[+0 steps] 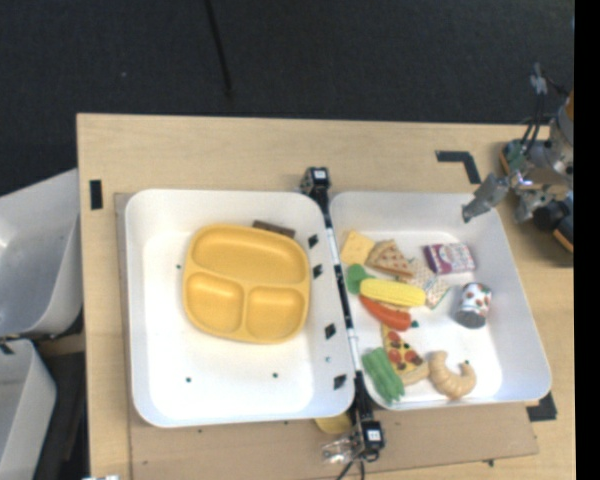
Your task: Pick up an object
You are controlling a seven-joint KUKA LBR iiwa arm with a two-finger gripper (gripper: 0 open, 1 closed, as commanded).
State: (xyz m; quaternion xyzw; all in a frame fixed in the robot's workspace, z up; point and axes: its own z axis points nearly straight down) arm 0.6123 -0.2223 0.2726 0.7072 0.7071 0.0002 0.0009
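Note:
The right bin (521, 320) holds several toy foods: a yellow cheese wedge (356, 248), a pizza slice (389, 259), a purple carton (448, 258), a corn cob (392, 292), a red pepper (386, 315), a silver can (470, 305), a green vegetable (383, 375) and a tan croissant (452, 376). My gripper (483, 202) hangs at the far right, above the bin's back right corner, well clear of all the toys. Nothing is seen in it.
In the left bin (140, 298) lies a yellow divided plate (247, 283), with a small dark piece (273, 229) behind it. Black clips (315, 180) run along the seam between the bins. A white container (25, 258) stands off the bench's left side.

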